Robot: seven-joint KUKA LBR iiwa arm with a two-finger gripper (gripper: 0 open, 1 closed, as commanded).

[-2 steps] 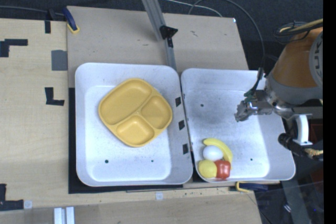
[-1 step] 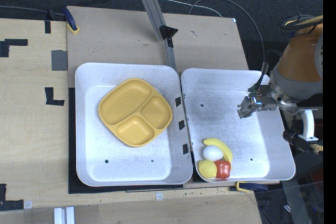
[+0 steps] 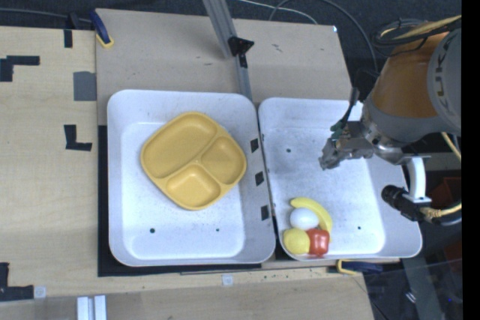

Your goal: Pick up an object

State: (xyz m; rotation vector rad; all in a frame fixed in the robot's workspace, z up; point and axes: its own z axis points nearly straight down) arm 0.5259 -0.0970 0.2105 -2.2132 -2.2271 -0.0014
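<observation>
The tool (image 3: 330, 158) hung over the right bin (image 3: 375, 191), toward its far side; its opening could not be told. The banana (image 3: 318, 209), white egg (image 3: 304, 219), lemon (image 3: 295, 240) and red piece (image 3: 319, 241) clustered in the near-left corner, nearer than the tool and slightly left.

The only lettering in view sits on the arm's grey casing (image 3: 459, 86), just right of its orange band (image 3: 409, 90), where part of a dark brand name runs vertically. The letters look like "KU", cut off at the frame edge. Nothing else near that casing carries readable text.
</observation>
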